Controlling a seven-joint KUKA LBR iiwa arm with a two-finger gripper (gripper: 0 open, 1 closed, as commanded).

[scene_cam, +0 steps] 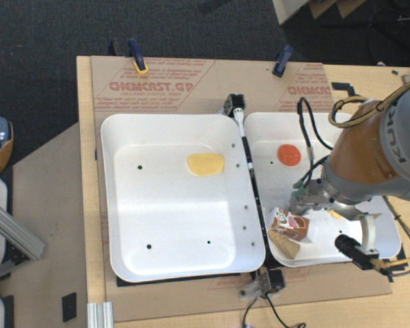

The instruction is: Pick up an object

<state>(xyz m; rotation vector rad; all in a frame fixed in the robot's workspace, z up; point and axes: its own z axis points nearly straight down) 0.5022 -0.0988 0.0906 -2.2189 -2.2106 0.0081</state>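
Observation:
A yellow oval object [206,164] lies in the left bin [123,183], toward its back right. In the right bin [266,132] a round orange-red object [290,155] rests near the back. A brown and white packet [290,225] lies at the right bin's front left, with a tan piece [285,246] just in front of it. My gripper [302,204] hangs low over the right bin, directly above the packet's far edge. The wrist hides the fingers, and I see nothing held.
The arm's grey and orange wrist [365,162] covers the right bin's right half. Blue clamps [137,57] [282,60] grip the cardboard base at the back. A black divider bar [249,176] runs between the bins.

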